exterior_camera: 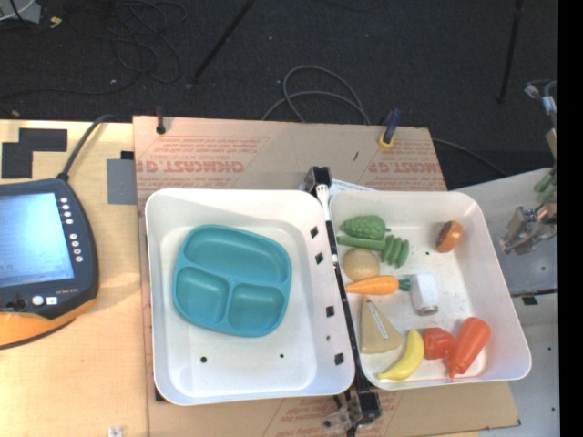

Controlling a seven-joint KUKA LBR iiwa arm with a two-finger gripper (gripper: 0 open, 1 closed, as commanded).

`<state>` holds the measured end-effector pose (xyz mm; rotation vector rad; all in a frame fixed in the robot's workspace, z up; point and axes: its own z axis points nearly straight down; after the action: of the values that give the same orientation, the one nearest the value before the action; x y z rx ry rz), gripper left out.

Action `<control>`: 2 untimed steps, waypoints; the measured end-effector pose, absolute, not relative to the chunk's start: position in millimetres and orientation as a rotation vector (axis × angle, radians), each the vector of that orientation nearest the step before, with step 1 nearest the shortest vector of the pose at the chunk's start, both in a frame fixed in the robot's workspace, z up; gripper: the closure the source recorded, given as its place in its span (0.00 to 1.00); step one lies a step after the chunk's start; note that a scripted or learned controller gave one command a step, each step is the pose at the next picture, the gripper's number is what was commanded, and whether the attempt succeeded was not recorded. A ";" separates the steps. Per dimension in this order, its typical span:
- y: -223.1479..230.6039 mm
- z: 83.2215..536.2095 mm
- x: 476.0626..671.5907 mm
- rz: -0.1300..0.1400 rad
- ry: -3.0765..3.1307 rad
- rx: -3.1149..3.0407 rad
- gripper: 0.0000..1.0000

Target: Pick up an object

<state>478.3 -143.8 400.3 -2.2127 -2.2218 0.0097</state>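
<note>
Objects for picking lie loose in the right bin point(492, 244), ten in all, each a small toy food or block. At the bin's 11 o'clock sit two green pieces touching one another: a knobbly green vegetable point(364, 228) and a ridged green piece point(397, 248). At 1 o'clock, apart from the rest, is one small orange-brown piece point(448, 235). Near the centre are one beige ball point(361, 264), one orange carrot point(373, 286) lying crosswise just below it, and one white block point(424, 294) at the carrot's leafy end. Toward 7 o'clock lies one pale cheese wedge point(378, 328), with one yellow banana point(406, 357) curving at 6 o'clock. At 5 o'clock one red tomato-like piece point(437, 341) touches one longer orange-red pepper point(470, 344).

One teal plate point(232, 280) with three compartments lies in the left bin point(164, 335), at that bin's centre. Both bins rest on one cardboard sheet point(273, 153), with one blue clamp point(390, 128) at its 1 o'clock edge. One pendant screen point(41, 244) sits at the bench's 9 o'clock.

At the view's 3 o'clock, outside the right bin's wall, a metal gripper point(526, 224) hangs clear of all the objects; whether it is open or closed I cannot tell.
</note>
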 end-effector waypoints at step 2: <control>-78.9 259.3 475.4 0.014 -2.211 -2.215 1.00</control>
<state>475.4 -78.9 259.3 -2.2152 -2.2114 0.0141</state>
